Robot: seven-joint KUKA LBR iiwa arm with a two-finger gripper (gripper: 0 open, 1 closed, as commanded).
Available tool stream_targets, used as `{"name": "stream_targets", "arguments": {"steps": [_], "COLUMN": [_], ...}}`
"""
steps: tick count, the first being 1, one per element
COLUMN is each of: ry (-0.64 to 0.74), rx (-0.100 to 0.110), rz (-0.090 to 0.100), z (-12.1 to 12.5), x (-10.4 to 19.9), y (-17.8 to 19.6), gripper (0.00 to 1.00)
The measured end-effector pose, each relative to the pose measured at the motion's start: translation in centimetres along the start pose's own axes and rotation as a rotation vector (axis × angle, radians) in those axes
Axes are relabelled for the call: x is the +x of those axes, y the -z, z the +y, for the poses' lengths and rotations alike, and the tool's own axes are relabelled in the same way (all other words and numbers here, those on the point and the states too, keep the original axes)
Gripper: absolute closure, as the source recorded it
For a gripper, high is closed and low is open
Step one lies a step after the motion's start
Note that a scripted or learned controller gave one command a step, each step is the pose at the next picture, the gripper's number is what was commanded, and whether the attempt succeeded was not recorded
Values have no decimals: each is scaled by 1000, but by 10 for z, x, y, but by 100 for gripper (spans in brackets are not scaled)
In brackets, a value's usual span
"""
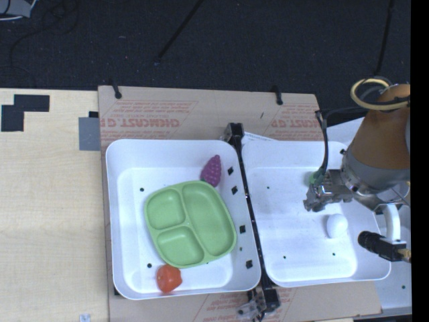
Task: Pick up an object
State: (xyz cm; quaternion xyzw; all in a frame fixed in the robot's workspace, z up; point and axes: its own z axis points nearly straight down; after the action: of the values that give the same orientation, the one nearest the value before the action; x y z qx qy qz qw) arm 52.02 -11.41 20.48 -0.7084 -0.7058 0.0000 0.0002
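I see the bench from above, with two shallow white bins standing side by side on a cardboard sheet (201, 116). The arm (382, 139) comes in from the right edge of the view and leans over the right bin (295, 267). Its gripper (316, 203) hangs low above the middle of this bin, a little toward the right wall. How the tool is set I cannot tell, because its tip is small and dark from here.

A small white egg-shaped object (336, 225) lies on the floor of the right bin, just beside the gripper, toward the near right corner. I see nothing between the gripper and this object that joins them; the object lies on the bin floor, apart from the tool. It is pale on the pale floor, so its outline is soft.

In the left bin (124, 180) there is a green divided plate (191, 223) with three compartments, lying flat and turned at an angle, filling much of the floor. A purple bumpy fruit, like a bunch of grapes (212, 170), lies at the far side near the wall that the two bins share, touching or almost touching the rim of the plate. A red-orange object (168, 278) lies by the near wall of the left bin, just beside the near rim of the plate.
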Motion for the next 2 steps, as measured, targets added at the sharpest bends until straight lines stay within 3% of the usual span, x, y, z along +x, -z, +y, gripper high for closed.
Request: {"name": "stream_targets", "arguments": {"steps": [2], "ry": [8], "rx": [2], "rz": [2], "z": [34], "x": [104], "y": [23], "gripper": [100]}}
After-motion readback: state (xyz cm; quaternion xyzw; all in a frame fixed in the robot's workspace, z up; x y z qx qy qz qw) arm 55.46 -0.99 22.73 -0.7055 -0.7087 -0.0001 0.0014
